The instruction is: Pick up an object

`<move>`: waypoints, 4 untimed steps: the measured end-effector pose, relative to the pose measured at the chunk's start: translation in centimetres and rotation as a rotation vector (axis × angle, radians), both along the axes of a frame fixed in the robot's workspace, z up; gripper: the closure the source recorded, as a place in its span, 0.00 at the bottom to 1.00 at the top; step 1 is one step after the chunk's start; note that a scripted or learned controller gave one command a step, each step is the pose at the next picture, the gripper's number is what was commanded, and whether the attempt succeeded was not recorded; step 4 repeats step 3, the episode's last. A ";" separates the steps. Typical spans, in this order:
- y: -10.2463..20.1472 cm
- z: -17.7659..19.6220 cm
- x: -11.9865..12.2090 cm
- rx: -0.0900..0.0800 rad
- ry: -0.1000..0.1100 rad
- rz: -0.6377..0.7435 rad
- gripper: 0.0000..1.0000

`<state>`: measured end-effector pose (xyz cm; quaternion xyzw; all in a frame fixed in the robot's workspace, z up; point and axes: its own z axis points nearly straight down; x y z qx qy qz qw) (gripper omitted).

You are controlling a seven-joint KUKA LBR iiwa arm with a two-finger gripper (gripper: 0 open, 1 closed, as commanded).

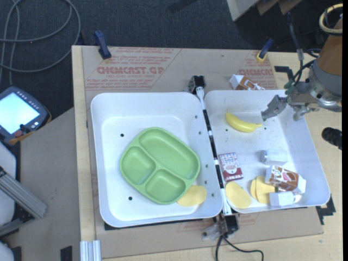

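A cardboard-topped bench [163, 64] carries two white bins over dark carpet. From above, my pincer [283, 106] hangs at two o'clock over the right bin [304, 140]; whether it is open or closed I cannot tell. A banana [242, 123] lies just beside it, toward nine o'clock. The left bin [109, 113] holds a green divided plate [159, 165].

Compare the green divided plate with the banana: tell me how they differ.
The green divided plate lies in the left bin; the banana lies in the right bin. The plate is much larger, broad and flat with three compartments; the banana is small, curved and yellow. Neither touches the gripper.
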<state>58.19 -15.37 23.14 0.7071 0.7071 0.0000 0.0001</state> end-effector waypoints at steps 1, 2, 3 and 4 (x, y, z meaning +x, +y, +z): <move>3.0 -3.9 3.5 0.000 0.000 0.001 0.00; 5.6 -14.3 5.6 0.001 0.003 0.001 0.00; 5.6 -13.2 5.7 0.000 -0.001 0.001 1.00; 5.6 -13.2 5.7 0.000 -0.001 0.001 1.00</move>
